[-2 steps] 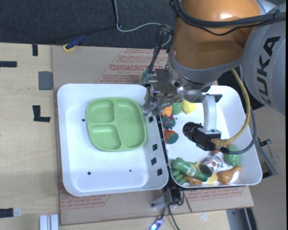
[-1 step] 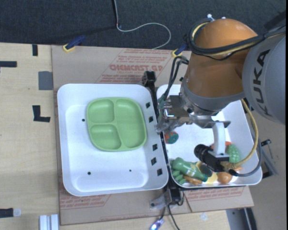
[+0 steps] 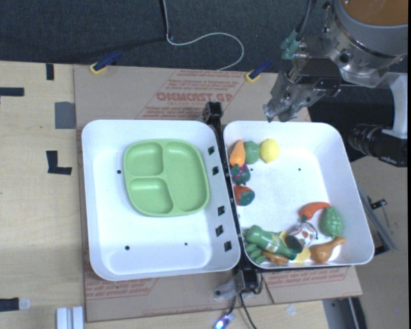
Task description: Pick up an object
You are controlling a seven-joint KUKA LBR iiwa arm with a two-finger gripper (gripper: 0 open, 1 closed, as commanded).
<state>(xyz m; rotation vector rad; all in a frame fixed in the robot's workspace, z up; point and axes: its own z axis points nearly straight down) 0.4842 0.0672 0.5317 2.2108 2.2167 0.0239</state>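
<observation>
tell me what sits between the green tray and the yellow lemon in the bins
In the camera view, the bins' shared divider wall and an orange carrot lie between the green tray and the yellow lemon.

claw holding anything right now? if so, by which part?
Nothing is held. The claw hangs over the far rim of the right bin with nothing between its fingers; the toys, such as the yellow lemon, lie in the bin.
</observation>
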